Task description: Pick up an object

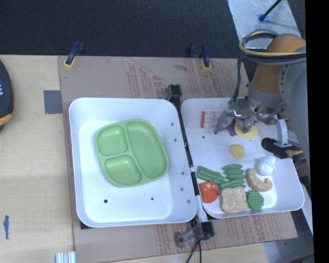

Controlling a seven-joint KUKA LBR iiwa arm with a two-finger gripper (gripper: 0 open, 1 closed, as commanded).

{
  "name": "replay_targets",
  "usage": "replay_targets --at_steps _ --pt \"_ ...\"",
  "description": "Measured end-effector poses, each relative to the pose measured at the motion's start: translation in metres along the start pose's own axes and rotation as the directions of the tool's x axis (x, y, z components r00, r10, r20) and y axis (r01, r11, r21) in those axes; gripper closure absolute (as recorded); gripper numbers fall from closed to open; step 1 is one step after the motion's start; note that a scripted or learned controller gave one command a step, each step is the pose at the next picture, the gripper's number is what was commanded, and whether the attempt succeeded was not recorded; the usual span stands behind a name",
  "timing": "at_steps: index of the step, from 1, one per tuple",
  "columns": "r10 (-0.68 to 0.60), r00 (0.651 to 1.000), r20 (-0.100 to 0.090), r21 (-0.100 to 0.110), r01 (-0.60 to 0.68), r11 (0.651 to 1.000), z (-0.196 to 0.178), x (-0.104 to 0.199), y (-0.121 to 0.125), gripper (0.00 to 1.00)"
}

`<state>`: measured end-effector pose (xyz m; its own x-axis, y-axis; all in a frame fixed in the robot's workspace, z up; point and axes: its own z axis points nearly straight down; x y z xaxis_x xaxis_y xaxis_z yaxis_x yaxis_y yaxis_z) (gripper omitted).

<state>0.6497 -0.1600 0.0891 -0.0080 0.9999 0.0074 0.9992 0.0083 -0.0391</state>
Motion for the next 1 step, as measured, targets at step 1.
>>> replay_targets --at_steps 1 --pt "0.007 1.000 0.010 -0.039 -0.007 0.999 -0.0041 -0.0333 0.0062 0.00"
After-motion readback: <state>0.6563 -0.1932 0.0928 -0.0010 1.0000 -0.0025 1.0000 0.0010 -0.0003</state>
